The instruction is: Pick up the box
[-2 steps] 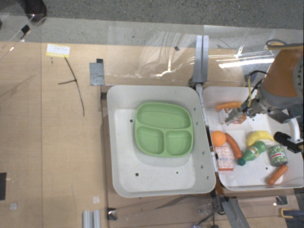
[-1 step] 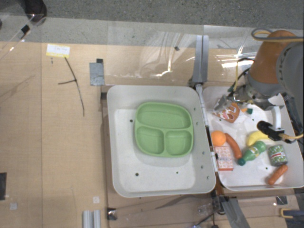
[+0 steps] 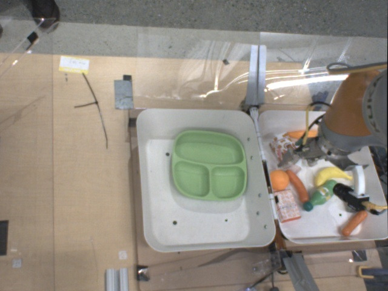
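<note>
We see two white bins; the left bin holds a green divided plate; the right bin holds the small items. The box, white and red, lies at the left edge of the right bin, just below an orange and beside a red carrot-like piece. The arm hangs over the upper part of this bin; its gripper is near a patterned packet, apart from the box; we cannot tell if it is released or clenched. A banana and a green bottle lie to the right.

Wooden bench, grey speckled floor
</note>
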`<state>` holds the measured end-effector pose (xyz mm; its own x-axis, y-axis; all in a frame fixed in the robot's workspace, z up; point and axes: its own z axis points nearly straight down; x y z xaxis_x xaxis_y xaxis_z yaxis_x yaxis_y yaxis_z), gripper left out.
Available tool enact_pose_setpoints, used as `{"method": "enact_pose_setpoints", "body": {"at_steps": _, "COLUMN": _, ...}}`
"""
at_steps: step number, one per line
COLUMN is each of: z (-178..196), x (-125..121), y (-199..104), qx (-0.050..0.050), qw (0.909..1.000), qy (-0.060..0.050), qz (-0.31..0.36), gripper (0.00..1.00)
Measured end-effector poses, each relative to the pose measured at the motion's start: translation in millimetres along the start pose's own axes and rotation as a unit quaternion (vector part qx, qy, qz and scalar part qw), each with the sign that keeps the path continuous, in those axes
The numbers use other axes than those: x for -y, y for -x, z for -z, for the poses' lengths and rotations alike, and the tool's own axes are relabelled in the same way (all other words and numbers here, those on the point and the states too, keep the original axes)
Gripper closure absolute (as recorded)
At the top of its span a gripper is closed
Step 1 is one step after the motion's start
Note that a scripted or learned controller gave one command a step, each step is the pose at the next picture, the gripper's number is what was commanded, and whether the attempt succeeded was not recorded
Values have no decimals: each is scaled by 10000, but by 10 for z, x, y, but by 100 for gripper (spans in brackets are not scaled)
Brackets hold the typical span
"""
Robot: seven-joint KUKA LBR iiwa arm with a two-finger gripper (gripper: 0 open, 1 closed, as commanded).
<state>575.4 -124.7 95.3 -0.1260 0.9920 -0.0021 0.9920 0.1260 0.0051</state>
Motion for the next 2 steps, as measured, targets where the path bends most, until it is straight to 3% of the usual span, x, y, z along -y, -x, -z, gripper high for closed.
{"method": "enact_pose_setpoints", "body": {"at_steps": 1, "z": 124, "x": -18, "y": 8, "qx": 9, "qw": 10000, "qy": 30, "qz": 1, "gripper": 100}}
{"method": "enact_pose_setpoints", "body": {"at_steps": 2, "z": 1050, "x": -167, "y": -802, "qx": -8, "qw": 9997, "qy": 10, "qz": -233, "gripper": 100}}
